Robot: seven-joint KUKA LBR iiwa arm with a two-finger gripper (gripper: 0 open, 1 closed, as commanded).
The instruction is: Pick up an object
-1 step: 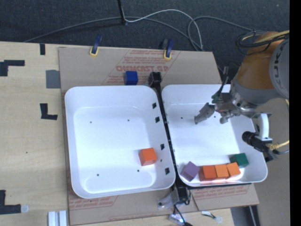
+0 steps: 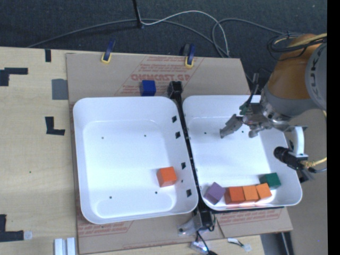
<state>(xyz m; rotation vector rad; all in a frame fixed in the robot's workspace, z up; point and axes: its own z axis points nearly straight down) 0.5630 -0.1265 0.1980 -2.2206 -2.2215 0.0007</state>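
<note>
My gripper (image 2: pixel 240 130) hangs over the right bin (image 2: pixel 223 102), toward its back right part, with its two fingers spread apart and nothing between them. An orange block (image 2: pixel 167 176) lies in the left bin (image 2: pixel 85 110), near its front right corner. Along the right bin's front wall sit a purple block (image 2: pixel 214 193), two orange blocks (image 2: pixel 234 195) (image 2: pixel 250 193), a lighter orange block (image 2: pixel 264 191) and a green block (image 2: pixel 272 180). All of these lie well in front of the gripper.
A blue block (image 2: pixel 148 87) rests on the cardboard behind the left bin. A black divider clip (image 2: pixel 175 88) sits between the bins at the back. Cables cross the dark floor beyond the bench.
</note>
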